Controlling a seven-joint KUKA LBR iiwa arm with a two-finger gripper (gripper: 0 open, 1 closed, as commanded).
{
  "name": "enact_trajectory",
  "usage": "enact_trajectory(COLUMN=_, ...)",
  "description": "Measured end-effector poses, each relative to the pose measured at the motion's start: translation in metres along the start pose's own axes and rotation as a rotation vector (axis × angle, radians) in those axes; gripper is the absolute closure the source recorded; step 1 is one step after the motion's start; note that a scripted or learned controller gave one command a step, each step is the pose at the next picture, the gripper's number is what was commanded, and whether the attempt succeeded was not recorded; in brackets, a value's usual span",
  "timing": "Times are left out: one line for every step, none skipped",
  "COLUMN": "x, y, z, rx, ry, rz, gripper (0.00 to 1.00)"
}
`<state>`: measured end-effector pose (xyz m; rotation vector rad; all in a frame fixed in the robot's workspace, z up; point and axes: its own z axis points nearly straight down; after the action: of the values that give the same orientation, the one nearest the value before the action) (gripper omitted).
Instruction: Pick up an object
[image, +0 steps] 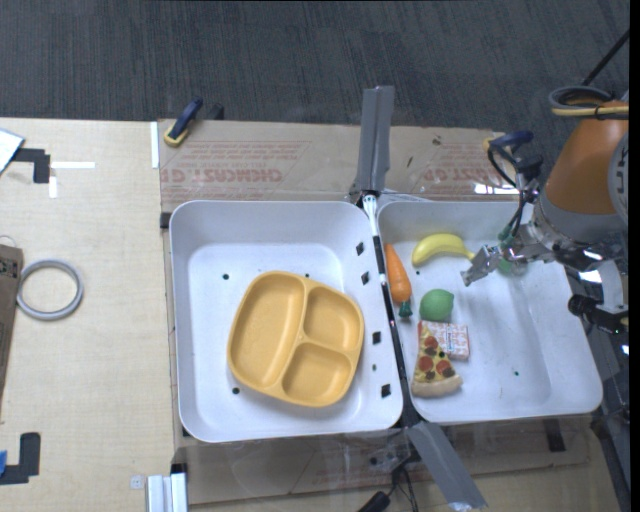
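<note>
Gripper (483, 266) low over right bin (530, 385), just right of banana (437, 246); grip state cannot tell, nothing seen held. Carrot (398, 277), green ball (436, 303), pizza slice (436, 362) clustered near divider, reachable.

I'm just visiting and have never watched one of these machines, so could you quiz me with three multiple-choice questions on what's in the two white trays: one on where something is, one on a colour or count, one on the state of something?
1. Where does the yellow divided plate lie?
A. In the left bin
B. In the right bin
C. On the bench outside both bins

2. What colour is the round ball beside the carrot?
A. Red
B. Green
C. Blue

3. How does the banana lie?
A. Lifted in the air by the gripper
B. On top of the plate
C. On the right bin's floor, just left of the gripper

Answers: 1 A, the plate sits in the left bin. 2 B, the ball is green. 3 C, the banana rests on the bin floor with the gripper close beside it.
</note>
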<state>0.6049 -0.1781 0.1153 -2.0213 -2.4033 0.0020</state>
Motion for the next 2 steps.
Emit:
enact_trajectory(x=-0.001, y=0.000, z=-0.010, rx=-0.002, ry=-0.001, rz=0.003, gripper=1.00)
enact_trajectory(x=0.020, y=0.046, z=0.023, rx=-0.003, ry=-0.002, rz=0.158, gripper=1.00)
